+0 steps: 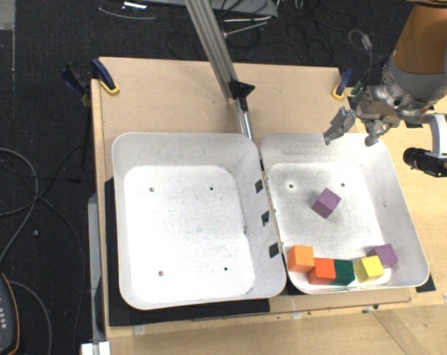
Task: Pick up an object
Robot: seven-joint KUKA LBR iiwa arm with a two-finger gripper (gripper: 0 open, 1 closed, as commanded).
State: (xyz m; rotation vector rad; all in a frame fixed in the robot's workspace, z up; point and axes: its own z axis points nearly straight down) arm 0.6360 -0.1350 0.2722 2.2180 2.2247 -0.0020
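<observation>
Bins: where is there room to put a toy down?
The left bin has bare floor from wall to wall. In the right bin, there's room around the lone purple cube. Its near edge is crowded with a row of cubes.

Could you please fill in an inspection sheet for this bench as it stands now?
Surface: wooden bench bearing a left bin and a right bin, side by side.
Job's things: all in the right bin; a purple cube alone mid-bin; along the near edge an orange cube, red cube, green cube, yellow cube and a second purple cube.
Clutter: nothing seen in the bins.
Grippers: gripper above the right bin's far edge, fingers open, holding nothing.
Cables: black cables on the floor at left.
Surroundings: clamps at the bench's far corners; metal rail slanting across.
</observation>
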